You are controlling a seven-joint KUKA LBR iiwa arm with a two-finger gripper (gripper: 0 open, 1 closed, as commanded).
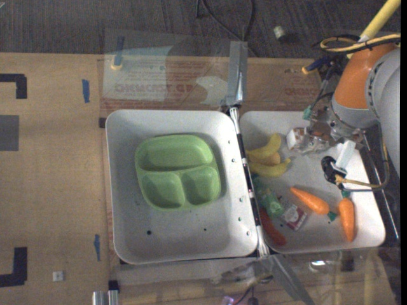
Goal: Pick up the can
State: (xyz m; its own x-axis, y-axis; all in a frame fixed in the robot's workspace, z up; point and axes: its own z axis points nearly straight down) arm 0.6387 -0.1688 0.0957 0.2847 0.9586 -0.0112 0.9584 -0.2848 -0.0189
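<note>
Your can (294, 216) lies on its side low in the right bin (372, 237), touching the leafy end of one carrot (310, 201), with a second carrot (346, 218) just right of it and a red pepper (272, 228) and green packet (272, 202) crowding its left. Two bananas (268, 157) rest above by the divider. The gripper (311, 138) sits at the bin's upper edge, well apart from the can; you cannot tell its grip state. The left bin (121, 170) holds a green divided tray (178, 170).

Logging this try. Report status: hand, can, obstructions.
Hand over right bin's far side, beside the bananas. Can lies apart, nearer front edge. Carrot and green item crowd it.
</note>
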